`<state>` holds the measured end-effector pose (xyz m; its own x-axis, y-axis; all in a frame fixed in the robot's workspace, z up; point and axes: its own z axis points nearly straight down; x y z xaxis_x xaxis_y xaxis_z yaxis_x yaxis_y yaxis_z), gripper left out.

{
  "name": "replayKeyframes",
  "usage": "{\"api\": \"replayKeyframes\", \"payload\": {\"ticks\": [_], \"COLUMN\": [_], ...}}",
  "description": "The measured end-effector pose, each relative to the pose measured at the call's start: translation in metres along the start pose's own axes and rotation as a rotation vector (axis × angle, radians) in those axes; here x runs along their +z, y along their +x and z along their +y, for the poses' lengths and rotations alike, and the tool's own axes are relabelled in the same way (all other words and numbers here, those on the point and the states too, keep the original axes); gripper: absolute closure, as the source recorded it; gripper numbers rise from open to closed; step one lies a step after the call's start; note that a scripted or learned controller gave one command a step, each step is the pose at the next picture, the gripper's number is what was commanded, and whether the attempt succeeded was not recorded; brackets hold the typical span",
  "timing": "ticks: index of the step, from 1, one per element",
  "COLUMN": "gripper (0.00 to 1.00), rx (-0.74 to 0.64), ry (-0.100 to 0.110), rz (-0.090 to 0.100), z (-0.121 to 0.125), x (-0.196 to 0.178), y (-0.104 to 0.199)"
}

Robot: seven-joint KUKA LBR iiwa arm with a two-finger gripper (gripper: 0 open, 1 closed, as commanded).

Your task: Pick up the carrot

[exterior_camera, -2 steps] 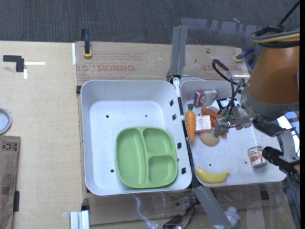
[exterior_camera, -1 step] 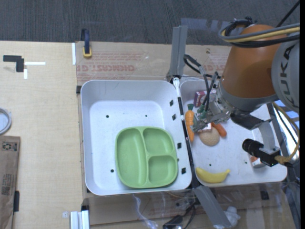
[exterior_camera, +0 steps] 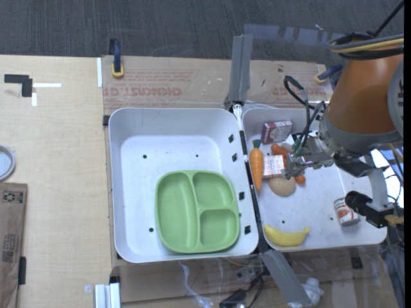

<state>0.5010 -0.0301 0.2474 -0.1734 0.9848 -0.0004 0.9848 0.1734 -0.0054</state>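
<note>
Two shallow white bins sit side by side on a pale wooden bench. The left bin (exterior_camera: 128, 172) is smooth plastic with rounded corners and small dark holes in its floor. A soft green plate (exterior_camera: 198, 210) lies in it. The plate is a rounded square with three sections, one long and two smaller.

The right bin (exterior_camera: 321, 217) holds the food. The carrot (exterior_camera: 257, 167) is long, orange and pointed, with a little green top. It lies along the left wall of this bin, with the green end pointing away from the camera. Just beside it is a small flat packet (exterior_camera: 274, 165) with red and white print. A round tan thing like a potato (exterior_camera: 282, 187) sits right below the packet. A small box (exterior_camera: 277, 131) with dark red sides stands near the back of the bin. A curved yellow banana (exterior_camera: 286, 236) lies at the front edge. A small can (exterior_camera: 347, 212) with a shiny top is off to the right.

The arm is big, grey and round, with a wide orange band. Its gripper (exterior_camera: 297, 162) hangs low over the packet and the tan thing, close to the carrot but not on it. The gripper is dark metal with black wires around it. I cannot tell how its grabbing end stands, since it is too small and dark.
</note>
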Motion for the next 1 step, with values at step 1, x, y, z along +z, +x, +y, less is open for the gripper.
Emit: {"api": "replayKeyframes", "payload": {"ticks": [1], "gripper": [1.0], "rx": [0.048], "ry": [0.0], "rz": [0.0], "z": [-0.0171], "x": [0.0115], "y": [0.0388]}}
